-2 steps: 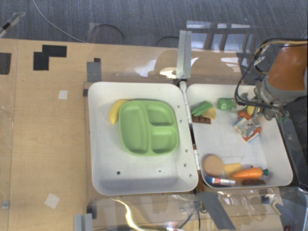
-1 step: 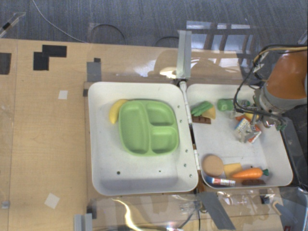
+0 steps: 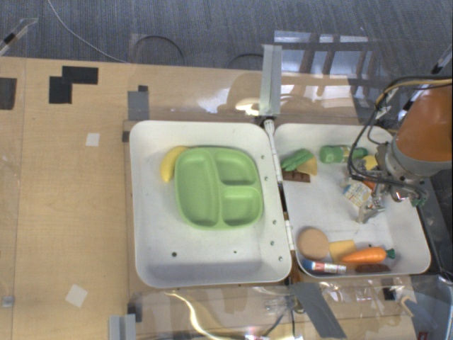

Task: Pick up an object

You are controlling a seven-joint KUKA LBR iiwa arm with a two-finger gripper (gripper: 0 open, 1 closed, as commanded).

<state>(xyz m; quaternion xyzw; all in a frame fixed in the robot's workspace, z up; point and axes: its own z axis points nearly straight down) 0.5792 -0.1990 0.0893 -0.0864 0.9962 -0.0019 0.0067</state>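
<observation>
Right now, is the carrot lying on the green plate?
No, the carrot lies in the right bin; the green plate sits in the left bin.

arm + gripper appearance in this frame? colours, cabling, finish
The arm has a rounded orange band over a grey wrist collar. Black cables loop along its left side. The gripper below is small, metallic silver-grey, and partly blurred, so finer markings cannot be made out.

The right shallow white bin (image 3: 417,250) has open floor at its centre, hemmed by the orange toy carrot (image 3: 364,255) and tan round disc (image 3: 313,243) below and the green toy vegetable (image 3: 296,159) above.
</observation>
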